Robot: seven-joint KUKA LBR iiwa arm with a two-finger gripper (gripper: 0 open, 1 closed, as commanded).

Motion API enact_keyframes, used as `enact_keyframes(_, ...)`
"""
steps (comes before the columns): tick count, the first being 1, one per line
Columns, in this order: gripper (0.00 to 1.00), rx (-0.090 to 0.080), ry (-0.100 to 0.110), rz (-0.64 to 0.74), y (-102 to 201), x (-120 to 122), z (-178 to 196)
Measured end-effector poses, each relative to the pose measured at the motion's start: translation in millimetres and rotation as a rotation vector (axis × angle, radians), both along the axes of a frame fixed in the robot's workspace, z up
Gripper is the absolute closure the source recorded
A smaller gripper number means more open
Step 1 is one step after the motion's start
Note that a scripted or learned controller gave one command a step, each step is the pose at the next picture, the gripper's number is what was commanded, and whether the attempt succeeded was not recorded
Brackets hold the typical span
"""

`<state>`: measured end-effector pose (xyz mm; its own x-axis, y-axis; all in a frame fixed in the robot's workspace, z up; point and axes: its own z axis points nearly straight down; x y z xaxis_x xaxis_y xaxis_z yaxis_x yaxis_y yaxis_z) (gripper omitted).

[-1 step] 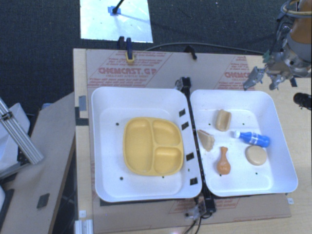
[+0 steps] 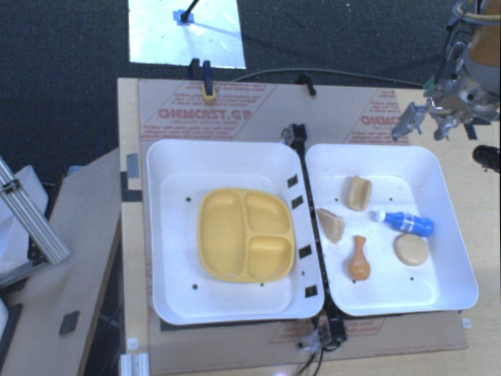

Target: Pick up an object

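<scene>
The right bin (image 2: 446,171) holds a tan block (image 2: 358,193), a beige wedge (image 2: 332,225), an orange pear-shaped piece (image 2: 358,261), a blue and white bottle (image 2: 405,222) lying on its side, and a round cream disc (image 2: 411,249). My gripper (image 2: 427,124) hangs above the bench just beyond the right bin's far right corner, well above the objects. Its two fingers are spread apart with nothing between them.
The left bin (image 2: 164,171) holds a yellow divided plate (image 2: 245,234). A blue and yellow clamp (image 2: 206,81) sits at the bench's far edge. Black clips join the two bins along the middle seam (image 2: 301,202). A metal rail (image 2: 31,218) lies at the left.
</scene>
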<state>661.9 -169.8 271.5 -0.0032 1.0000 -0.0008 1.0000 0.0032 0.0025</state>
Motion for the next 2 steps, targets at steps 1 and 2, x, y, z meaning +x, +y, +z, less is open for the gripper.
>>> enact_keyframes(1,0.00,0.000,0.003,-0.002,-7,1,-44)
enact_keyframes(2,0.00,0.001,0.005,-0.002,-11,5,-105)
